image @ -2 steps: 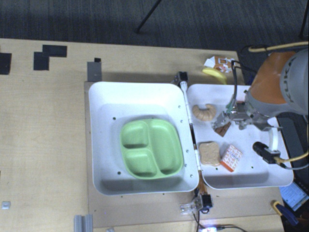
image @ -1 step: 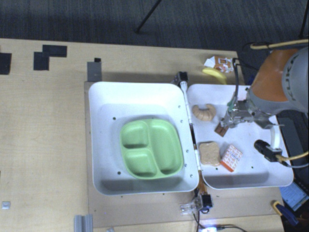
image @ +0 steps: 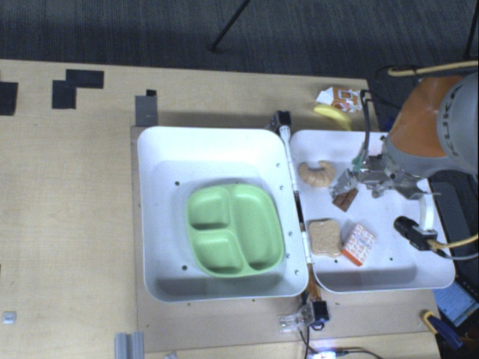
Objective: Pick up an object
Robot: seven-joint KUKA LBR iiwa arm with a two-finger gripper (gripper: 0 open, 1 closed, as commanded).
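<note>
Camera view showed the arm (image: 428,122) reaching in from the right over the right bin (image: 389,279), with the gripper (image: 358,179) low over the bin's middle. Whether the gripper was open or closed could not be told from this angle. A small brown piece (image: 344,199) sat right at the gripper's tip, on its near left side, tilted. It could not be made out whether the piece was gripped or merely touching.

Left of the gripper, toward the bin's far left, lay a pale roll (image: 317,173), close to the brown piece but apart from it. Nearer, along the left wall, a bread slice (image: 325,237) lay flat, and an orange-and-white box (image: 358,244) lay just beside it on the right.

The left bin (image: 161,200) held a green plate (image: 234,229) with three compartments, lying about in its middle.

On the bench (image: 67,223) beyond the right bin's far edge were a banana (image: 331,114) and, just behind it, a small packet (image: 343,96).
</note>
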